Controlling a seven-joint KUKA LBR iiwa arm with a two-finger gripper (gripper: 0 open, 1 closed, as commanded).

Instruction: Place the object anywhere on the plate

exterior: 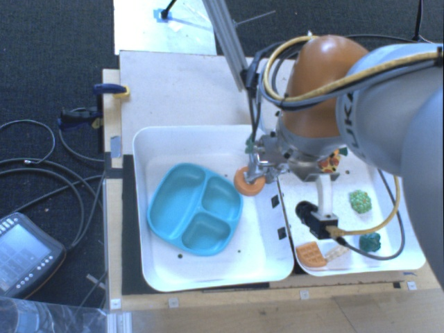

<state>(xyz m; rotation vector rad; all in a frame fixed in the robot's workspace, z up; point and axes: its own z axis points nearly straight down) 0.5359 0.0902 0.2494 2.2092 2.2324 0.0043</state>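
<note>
Grey arm reaching in from the right, gripper low over the left bin, fingers closed on an orange ring, just beside the blue plate right rim, bare bin floor around the plate

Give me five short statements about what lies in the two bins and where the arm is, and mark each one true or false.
1. The blue plate has three compartments. True.
2. The orange ring lies in the middle of the plate. False: it sits off the plate's right rim, over the left bin's floor, right under the gripper.
3. The plate sits in the left bin. True.
4. A green ball lies in the left bin. False: it lies in the right bin.
5. A teal object sits nearer the camera than the green ball. True.
</note>
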